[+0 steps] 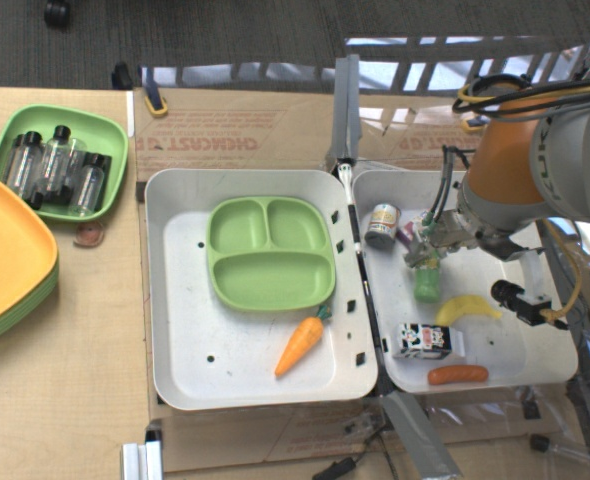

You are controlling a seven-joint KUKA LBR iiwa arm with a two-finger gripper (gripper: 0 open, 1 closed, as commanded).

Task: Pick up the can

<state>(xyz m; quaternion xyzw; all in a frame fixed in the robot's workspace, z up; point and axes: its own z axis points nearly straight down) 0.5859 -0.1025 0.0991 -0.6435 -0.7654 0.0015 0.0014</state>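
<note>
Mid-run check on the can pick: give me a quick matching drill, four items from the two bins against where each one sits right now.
Things:
1. can
2. carrot
3. banana
4. milk carton

Places:
A. left bin, just below the green divided plate
B. right bin, upper left corner, beside the gripper
C. right bin, lower left, just above the red sausage
D. right bin, middle, right of the green bottle

Pairs: 1-B, 2-A, 3-D, 4-C
</note>
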